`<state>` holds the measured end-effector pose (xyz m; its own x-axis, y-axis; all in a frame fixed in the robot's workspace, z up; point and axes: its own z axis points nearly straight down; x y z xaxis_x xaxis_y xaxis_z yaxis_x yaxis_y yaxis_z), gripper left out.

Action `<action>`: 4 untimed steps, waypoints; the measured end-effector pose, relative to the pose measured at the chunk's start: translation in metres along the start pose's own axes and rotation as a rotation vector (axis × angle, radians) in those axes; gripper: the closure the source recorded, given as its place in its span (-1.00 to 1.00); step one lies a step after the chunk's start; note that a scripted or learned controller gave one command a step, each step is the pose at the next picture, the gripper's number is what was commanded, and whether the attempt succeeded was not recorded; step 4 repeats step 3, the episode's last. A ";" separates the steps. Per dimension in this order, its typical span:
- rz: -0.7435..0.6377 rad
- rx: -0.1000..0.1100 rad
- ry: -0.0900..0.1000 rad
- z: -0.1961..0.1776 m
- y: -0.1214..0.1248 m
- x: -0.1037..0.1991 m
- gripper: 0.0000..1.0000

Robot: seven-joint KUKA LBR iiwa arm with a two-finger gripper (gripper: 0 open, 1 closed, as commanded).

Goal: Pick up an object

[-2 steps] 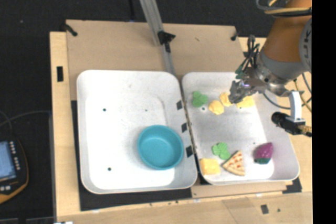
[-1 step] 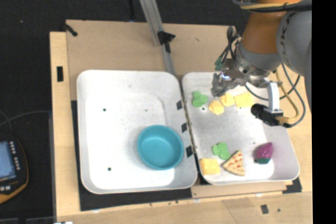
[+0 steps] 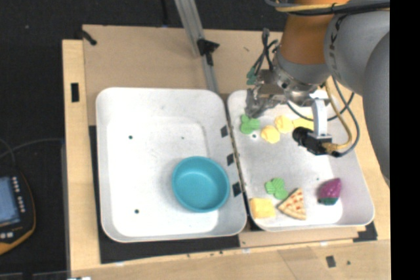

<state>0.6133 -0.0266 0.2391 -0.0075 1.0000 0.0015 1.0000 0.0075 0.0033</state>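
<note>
Left bin (image 3: 118,141): wide bare floor, one obstacle, blue bowl (image 3: 200,183) near front right corner. Right bin (image 3: 354,174): crowded. Green piece (image 3: 249,124) and yellow pieces (image 3: 270,134) under arm at back; pizza slice (image 3: 293,204), purple piece (image 3: 329,190) along front. Middle floor free. Slanted metal pole (image 3: 187,10) crosses behind bins.
</note>
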 end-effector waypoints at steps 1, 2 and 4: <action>-0.001 0.000 0.001 -0.011 0.012 0.050 1.00; 0.000 0.001 0.000 -0.015 0.017 0.096 1.00; 0.004 0.003 -0.003 -0.014 0.017 0.093 -1.00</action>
